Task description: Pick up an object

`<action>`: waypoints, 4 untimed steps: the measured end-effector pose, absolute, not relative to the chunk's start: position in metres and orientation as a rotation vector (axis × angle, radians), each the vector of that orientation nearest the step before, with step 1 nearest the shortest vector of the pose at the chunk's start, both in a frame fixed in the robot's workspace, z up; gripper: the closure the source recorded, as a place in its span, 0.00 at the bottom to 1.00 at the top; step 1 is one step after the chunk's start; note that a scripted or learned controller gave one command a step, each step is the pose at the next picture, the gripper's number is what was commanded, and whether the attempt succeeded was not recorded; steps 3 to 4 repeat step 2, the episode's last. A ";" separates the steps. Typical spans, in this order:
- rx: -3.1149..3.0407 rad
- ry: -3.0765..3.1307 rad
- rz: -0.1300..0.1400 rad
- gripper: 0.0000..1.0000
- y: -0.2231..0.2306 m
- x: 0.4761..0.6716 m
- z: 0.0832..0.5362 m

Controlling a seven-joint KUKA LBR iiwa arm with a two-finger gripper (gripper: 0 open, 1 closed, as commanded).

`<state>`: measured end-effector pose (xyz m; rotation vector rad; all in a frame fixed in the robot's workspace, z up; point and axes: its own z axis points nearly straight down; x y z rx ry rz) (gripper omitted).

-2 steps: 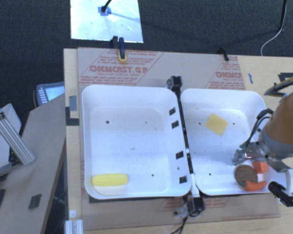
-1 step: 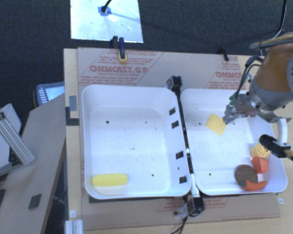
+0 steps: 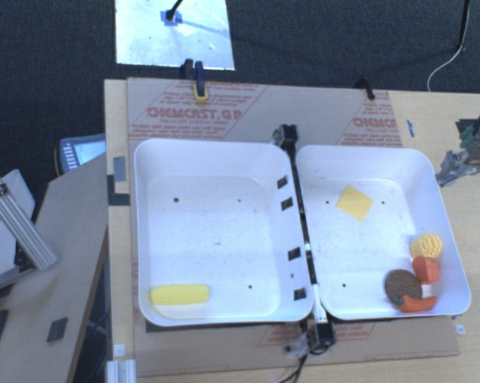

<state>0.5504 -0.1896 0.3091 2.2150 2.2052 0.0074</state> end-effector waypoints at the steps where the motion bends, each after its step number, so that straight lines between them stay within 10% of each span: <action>1: 2.219 2.215 0.002 1.00 -0.204 0.508 0.336; 4: 2.212 2.219 0.005 1.00 -0.208 0.487 0.388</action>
